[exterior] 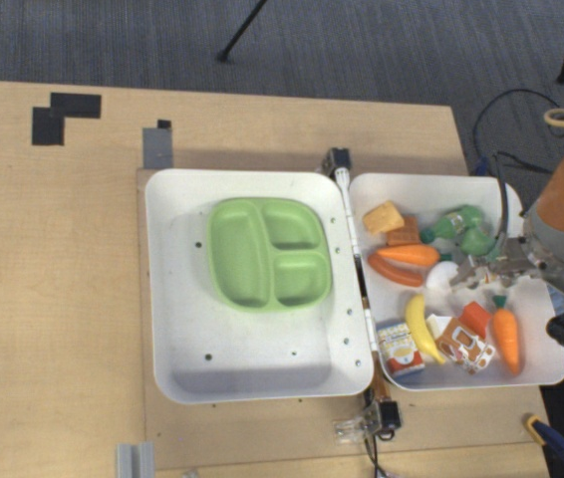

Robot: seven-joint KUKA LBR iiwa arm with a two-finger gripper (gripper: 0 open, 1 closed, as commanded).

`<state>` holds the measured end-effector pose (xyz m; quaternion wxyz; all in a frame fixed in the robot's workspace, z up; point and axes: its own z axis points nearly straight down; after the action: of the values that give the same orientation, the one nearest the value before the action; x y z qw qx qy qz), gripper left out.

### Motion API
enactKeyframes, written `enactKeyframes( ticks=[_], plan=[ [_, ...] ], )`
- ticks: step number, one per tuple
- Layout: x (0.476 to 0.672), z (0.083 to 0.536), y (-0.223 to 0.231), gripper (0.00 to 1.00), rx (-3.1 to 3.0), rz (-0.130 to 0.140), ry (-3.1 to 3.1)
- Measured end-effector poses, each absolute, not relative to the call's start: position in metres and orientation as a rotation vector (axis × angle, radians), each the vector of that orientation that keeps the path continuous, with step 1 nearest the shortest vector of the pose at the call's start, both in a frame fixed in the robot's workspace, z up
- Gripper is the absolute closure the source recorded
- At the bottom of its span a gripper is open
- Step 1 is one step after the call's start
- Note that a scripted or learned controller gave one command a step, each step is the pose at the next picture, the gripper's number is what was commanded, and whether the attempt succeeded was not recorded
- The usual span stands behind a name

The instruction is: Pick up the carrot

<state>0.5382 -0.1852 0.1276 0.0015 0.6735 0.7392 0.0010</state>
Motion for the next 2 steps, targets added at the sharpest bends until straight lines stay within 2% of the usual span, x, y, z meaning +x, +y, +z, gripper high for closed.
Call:
enactKeyframes(
  ticks=[1, 2],
  plan=[
    [0.491, 0.088, -0.202, 0.0, 2.121, 0.008, 2.3],
    [0.493, 0.099, -0.2, 1.0, 2.117, 0.014, 2.304]
  ],
)
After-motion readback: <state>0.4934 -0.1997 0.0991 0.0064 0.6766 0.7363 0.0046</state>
